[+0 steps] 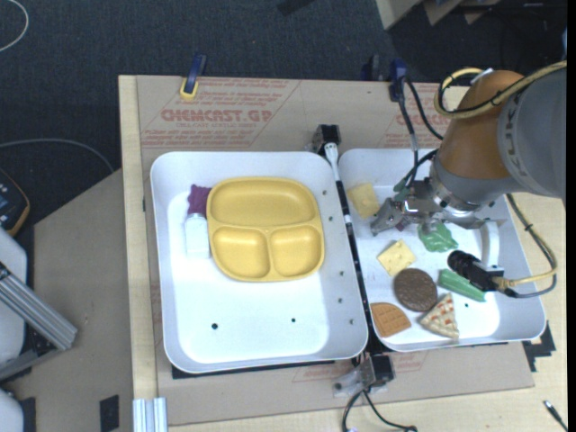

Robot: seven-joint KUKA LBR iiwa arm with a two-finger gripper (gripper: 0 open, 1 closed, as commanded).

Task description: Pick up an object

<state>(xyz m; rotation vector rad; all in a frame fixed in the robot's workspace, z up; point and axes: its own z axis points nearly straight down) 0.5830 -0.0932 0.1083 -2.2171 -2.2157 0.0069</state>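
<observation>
Reaching in from the right, the grey arm (535, 138) with its orange band (472, 142) is bending down over the right bin (508, 311). The gripper (393, 218) is hanging low over the far-left part of that bin. It is carrying nothing that I can see, and whether it is parted or closed I cannot tell from this slant.

Toy foods are lying scattered across the right bin. A pale yellow block (364, 199) is sitting just beside the gripper, on its left, close to the wall between the bins. A square cheese slice (396, 257) is lying just below the gripper in the picture, apart from it. A green leafy piece (439, 238) is resting close to the wrist, on the gripper's right. Nearer the camera, a round brown patty (416, 289) is lying beside the cheese slice. An orange waffle-like biscuit (390, 319) and a pizza slice (441, 317) are sitting along the near wall, with the pizza slice touching the patty's lower edge. A long green piece (464, 285) is lying to the right of the patty.

The left bin (261, 322) is holding a yellow divided plate (265, 226), which is sitting flat in the far half. A small white bottle (195, 235) with a purple cap (198, 198) is lying against the plate's left side.

Both bins are resting side by side on a brown board (135, 241) printed with red lettering.
</observation>
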